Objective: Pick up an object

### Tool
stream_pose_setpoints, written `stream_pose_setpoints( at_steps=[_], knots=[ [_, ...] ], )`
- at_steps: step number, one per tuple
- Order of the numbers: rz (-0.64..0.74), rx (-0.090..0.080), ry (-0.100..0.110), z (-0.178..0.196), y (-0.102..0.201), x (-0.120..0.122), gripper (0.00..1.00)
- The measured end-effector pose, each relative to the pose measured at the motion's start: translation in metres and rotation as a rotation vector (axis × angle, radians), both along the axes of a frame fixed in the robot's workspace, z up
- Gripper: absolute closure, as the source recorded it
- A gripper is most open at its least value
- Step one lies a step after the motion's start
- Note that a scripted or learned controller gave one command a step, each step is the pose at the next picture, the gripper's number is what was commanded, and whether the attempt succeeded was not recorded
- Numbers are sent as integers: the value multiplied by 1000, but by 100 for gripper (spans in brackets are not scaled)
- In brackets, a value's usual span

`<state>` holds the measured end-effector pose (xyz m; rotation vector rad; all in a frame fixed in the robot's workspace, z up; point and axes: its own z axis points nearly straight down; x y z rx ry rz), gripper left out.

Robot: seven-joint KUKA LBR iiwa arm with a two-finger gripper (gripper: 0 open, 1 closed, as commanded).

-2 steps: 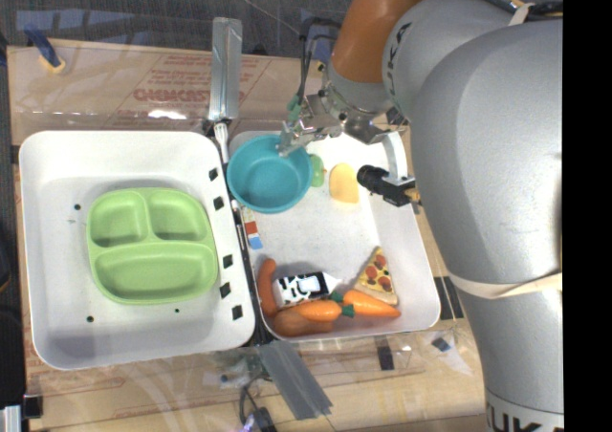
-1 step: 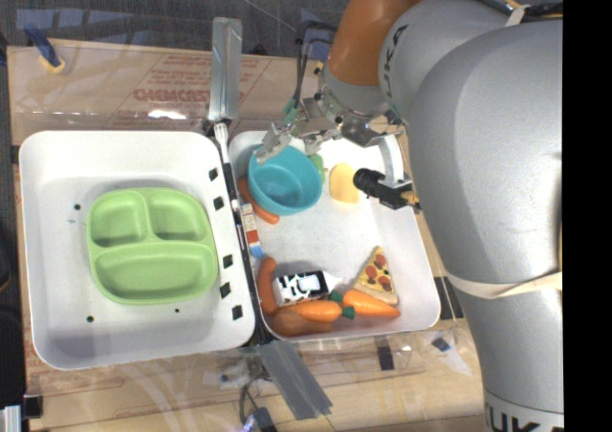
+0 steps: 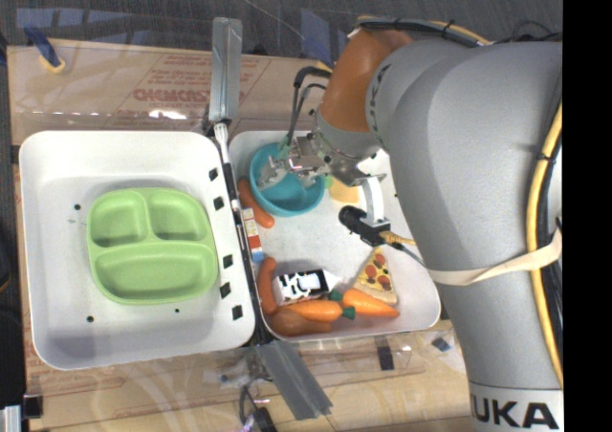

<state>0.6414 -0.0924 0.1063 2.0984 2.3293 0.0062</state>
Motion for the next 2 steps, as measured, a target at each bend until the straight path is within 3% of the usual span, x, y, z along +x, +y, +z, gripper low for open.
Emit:
stream_pose_setpoints(
  at_steps=[1,2],
  knots=[
    [8,0,4,9,2,0,100],
    [-136,2,4,89,5,-11,100]
  ],
)
